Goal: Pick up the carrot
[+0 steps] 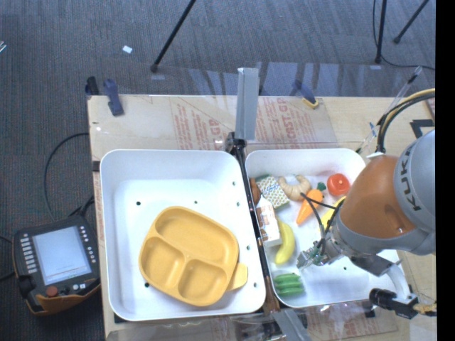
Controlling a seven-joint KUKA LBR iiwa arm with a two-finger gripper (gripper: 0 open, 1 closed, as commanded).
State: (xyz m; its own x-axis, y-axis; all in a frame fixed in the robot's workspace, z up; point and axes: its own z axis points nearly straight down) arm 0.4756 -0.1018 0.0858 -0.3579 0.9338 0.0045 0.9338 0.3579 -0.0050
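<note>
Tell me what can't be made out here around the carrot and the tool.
- Tool: too small and partly under the arm in the camera view; its finger state is unreadable.
- Carrot: a cable crosses it.
- Right bin: its right part is hidden under the arm.

Probably a robotics lab: teach pendant (53, 261) on grey carpet (43, 62), tripod legs (176, 23) (cardboard-topped bench (163, 123)).

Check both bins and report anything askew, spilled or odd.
Nothing is spilled or damaged. The yellow tray lies skewed in the left bin, one corner against its right wall. In the right bin the toy foods are jumbled, the carrot slanting beside the banana.
</note>
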